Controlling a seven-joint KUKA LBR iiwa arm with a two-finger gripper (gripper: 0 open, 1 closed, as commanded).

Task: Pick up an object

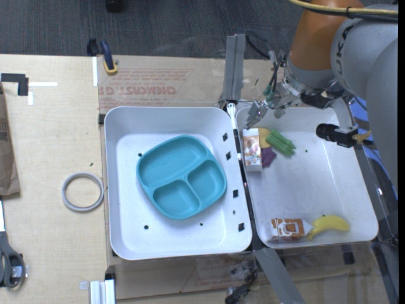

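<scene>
The right bin (342,176) holds a small printed carton (252,149) against its left wall. A green piece (281,142) and a purple piece (269,158) lie beside the carton. Near the bin's front edge lie a brown and white box (288,229) and a yellow banana (330,224). My gripper (264,106) hangs over the bin's far left corner, just above and behind the carton and the green piece. Nothing shows in its grasp. The grey arm with its orange band (319,30) comes in from the upper right.
In the left bin (120,220) sits a teal divided plate (182,176). On the bench to the left lie a grey tape ring (82,191) and scissors (9,268). A blue clamp (109,61) sits at the cardboard's far edge.
</scene>
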